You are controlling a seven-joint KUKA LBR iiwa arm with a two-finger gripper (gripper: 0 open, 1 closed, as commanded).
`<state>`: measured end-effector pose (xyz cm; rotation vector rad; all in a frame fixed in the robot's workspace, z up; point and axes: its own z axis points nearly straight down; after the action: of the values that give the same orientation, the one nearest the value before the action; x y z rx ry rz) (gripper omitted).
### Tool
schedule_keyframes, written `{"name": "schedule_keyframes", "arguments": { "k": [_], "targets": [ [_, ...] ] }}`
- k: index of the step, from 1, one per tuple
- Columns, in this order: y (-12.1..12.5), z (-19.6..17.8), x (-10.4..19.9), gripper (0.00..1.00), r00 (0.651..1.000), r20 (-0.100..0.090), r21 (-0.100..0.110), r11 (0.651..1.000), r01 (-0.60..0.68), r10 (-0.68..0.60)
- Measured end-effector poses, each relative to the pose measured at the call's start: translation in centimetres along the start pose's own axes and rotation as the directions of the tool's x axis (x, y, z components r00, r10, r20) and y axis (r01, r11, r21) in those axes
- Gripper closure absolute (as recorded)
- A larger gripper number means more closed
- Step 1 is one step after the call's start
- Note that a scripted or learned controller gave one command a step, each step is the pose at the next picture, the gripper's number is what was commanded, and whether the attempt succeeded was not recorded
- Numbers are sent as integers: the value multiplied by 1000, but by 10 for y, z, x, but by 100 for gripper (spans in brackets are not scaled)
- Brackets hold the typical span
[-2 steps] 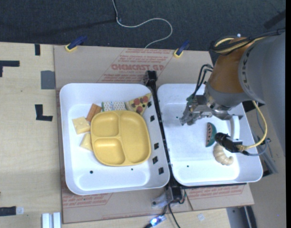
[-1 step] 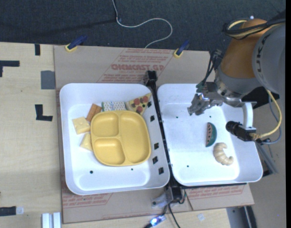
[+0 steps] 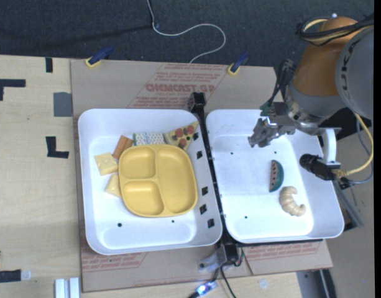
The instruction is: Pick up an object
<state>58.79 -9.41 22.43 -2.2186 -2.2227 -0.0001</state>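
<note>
Figure: the approach step of a single pick, seen from above the bench. Your arm reaches in from the right, and its pincer hangs over the upper part of the right bin, with nothing between its tips. Whether it is released or clenched you cannot tell at this size, since the tips read as one dark mass.

Nearest candidates: a watermelon slice, lying flat with its green rind toward the right wall, and just below it a croissant. The two lie near each other without touching, both below and slightly right of the pincer.

Left bin: a yellow divided plate sits in the middle, with crackers and other small food pieces tucked round its upper and left edges. These are poorer choices, because the plate crowds them.

Judged stage: early. No thing is grasped or lifted yet.

Next move calls for: carry the pincer down the frame until it stands over one chosen piece, turn the wrist so the tips straddle its narrow width, and descend to the bin floor before closing. The slice looks thin and low, so a shallow descent would likely close on air; the croissant offers more bulk to catch.
</note>
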Motion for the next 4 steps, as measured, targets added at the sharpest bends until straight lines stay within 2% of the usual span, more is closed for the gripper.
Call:
{"name": "schedule_keyframes", "arguments": {
  "k": [2,3,4],
  "targets": [
    [-54,-9,80,100,1000,1,3,1000,1,-1],
    [-96,8,111,100,1000,0,6,1000,0,0],
    [-83,10,108,100,1000,1,2,1000,1,-1]
  ]
}}
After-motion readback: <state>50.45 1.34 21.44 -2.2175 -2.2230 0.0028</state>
